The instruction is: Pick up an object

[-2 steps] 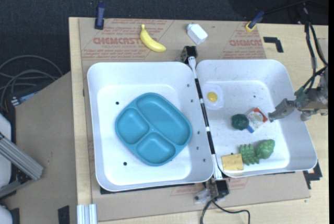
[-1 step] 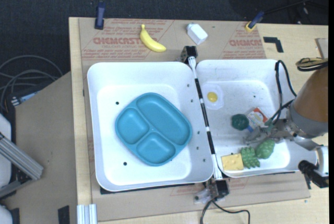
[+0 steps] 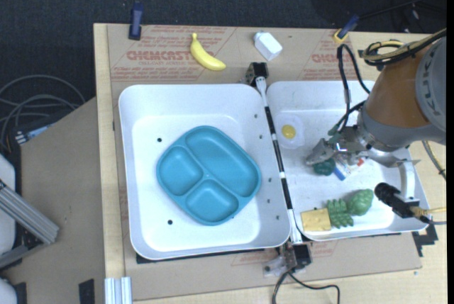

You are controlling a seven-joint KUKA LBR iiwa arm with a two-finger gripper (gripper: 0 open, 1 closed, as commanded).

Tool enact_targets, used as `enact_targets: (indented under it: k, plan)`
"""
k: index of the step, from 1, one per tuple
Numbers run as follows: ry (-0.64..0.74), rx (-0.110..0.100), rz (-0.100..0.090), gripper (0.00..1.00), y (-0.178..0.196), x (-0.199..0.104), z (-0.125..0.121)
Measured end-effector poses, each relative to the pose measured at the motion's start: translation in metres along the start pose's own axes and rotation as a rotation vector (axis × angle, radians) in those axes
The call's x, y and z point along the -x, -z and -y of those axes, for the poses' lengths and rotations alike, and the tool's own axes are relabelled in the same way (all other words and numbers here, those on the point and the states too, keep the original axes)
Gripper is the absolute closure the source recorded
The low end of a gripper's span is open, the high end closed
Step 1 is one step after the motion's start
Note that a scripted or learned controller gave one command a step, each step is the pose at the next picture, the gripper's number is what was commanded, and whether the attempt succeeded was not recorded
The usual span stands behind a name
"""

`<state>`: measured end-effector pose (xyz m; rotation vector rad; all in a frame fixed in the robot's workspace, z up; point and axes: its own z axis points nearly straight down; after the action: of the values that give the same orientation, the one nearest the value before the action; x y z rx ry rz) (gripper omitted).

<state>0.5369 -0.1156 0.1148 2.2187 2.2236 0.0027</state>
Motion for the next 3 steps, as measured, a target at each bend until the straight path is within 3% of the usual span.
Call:
enact_targets:
  k: [1, 2, 3]
  plan:
    - [-0.004, 0.006, 0.006, 0.0, -0.026, -0.019, -0.015]
    - [-0.005, 0.012, 0.01, 1.0, -0.015, -0.017, -0.017]
    - [-0.005, 0.011, 0.01, 0.0, -0.015, -0.017, -0.016]
